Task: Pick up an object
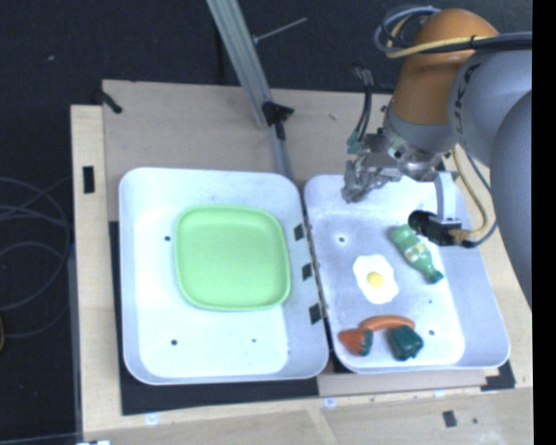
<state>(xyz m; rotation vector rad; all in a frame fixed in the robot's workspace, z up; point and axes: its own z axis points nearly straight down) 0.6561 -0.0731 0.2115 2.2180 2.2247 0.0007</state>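
Hand (357,188) hangs over the far left corner of the right bin (473,341); cannot tell whether it is released or clenched, and nothing is visibly in it. Arm (445,72) reaches in from the far right. All pickable things lie nearer than the hand in that bin: green bottle (415,252) to its right, tilted; fried egg (375,279) just nearer, mid-bin; red sausage (382,324) at the near side, with a red-orange piece (356,341) and a dark green piece (407,343) beside it. None touches the hand. Left bin (148,341) holds a green plate (232,258). Both bins sit on the worktop (167,119).
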